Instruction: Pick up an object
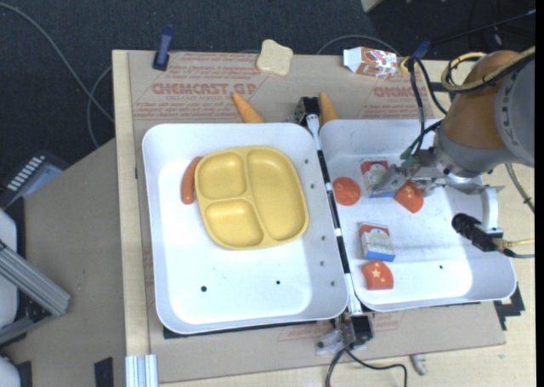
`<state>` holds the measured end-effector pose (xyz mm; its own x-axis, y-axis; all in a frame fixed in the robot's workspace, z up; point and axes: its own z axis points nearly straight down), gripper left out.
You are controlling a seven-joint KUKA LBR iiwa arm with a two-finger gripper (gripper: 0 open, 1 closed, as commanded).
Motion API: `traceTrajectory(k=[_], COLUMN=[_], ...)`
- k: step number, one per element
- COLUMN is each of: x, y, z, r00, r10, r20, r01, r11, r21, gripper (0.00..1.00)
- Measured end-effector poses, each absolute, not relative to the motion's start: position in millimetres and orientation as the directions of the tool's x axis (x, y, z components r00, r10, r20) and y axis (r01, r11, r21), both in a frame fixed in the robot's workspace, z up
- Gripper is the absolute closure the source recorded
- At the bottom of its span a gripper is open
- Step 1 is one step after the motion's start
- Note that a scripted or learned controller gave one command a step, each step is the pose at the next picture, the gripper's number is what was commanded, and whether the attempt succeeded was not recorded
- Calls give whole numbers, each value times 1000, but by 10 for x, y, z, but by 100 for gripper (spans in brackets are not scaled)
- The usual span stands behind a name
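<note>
My gripper (393,183) is low in the right bin (442,279), near its upper middle. Just to its left lies a small red-and-white carton (373,171). A red toy fruit (410,198) sits right against its lower right side. A round red-orange piece (346,190) lies further left by the bin's wall. Closer to the front are a second small carton with a blue edge (376,241) and a red piece with a yellow star (378,275). The grey arm (489,122) comes in from the right and covers the bin's upper right corner.
The left bin (246,292) holds a yellow divided plate (251,196) with a red sausage (187,181) beside it. Behind the bins lie two carrots (246,109) (327,107), a bread slice (274,56), a packet (371,60) and a blue clip (162,48).
</note>
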<state>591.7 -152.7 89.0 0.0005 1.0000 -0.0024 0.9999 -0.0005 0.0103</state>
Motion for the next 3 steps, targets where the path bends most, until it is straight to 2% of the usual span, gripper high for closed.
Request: traceTrajectory(k=[1, 2, 3], x=[5927, 6321, 6392], y=[-1512, -1325, -651], z=[994, 2014, 2145], r00=[0, -2, -2], r10=[1000, 1000, 1000], r20=[0, -1, 1], r01=[1000, 1000, 1000], r11=[0, 2, 2], r21=[12, 4, 3], gripper=[100, 100, 100])
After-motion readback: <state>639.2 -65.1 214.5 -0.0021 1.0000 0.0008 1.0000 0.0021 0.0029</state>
